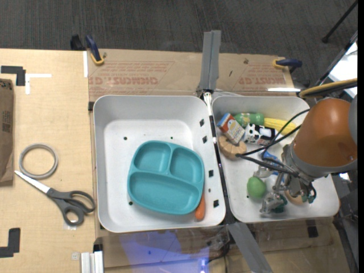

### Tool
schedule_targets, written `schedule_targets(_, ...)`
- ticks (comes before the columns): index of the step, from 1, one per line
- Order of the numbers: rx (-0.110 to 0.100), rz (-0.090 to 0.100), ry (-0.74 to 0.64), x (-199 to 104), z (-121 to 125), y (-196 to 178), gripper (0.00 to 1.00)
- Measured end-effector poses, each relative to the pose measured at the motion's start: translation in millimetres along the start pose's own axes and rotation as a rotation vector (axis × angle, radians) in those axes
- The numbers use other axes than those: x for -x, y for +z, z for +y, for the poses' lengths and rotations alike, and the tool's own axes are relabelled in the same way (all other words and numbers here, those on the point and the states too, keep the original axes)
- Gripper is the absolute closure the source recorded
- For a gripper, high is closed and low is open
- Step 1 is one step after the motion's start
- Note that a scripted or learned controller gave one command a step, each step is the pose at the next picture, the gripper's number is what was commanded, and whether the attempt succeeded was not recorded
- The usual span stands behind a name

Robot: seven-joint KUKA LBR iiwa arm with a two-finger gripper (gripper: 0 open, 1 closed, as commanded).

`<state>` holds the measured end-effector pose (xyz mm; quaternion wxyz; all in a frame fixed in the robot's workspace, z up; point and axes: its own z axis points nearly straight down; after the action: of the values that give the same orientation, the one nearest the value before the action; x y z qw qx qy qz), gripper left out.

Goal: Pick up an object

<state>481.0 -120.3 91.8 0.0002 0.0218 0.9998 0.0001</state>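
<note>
We recorded two shallow white bins side by side on a cardboard-covered bench. The left bin [108, 152] held a teal divided plate [166, 177] lying flat, three compartments showing, with an orange carrot-like piece [199, 210] just beside its lower right edge, against the bin wall.

The right bin [242, 209] held the clutter. Along its far side we noted a small carton with a red and white label [232, 127], a green bottle-like item [251, 119], a yellow corn cob [278, 124] and a black-and-white cow figure [259, 133], all close together. A tan wooden piece [230, 148] lay just in front of the carton. A green ball [256, 187] sat nearer the front of that bin.

The arm [324, 135], grey with its orange band, reached in from the right over the right bin. The gripper [275, 201] pointed down near the bin's front wall, just to the right of the green ball and apart from it. A small dark teal object [277, 208] lay at the fingertips; we could not tell whether it sat between them, nor how the claw stood.

Outside the bins, on the wooden surface to the left, we listed a roll of tape [38, 160], grey-handled scissors [60, 197] and a brown paper item [6, 131] at the edge. Two clamps [94, 49] held the cardboard at the far side.
</note>
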Motion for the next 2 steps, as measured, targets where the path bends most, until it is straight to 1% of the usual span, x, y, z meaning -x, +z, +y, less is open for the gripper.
schedule_targets(1, 0.000, -0.004, 0.028, 47, -62, -16, 0.00)
schedule_targets(2, 0.001, -0.001, 0.026, 53, -32, 0, 0.00)
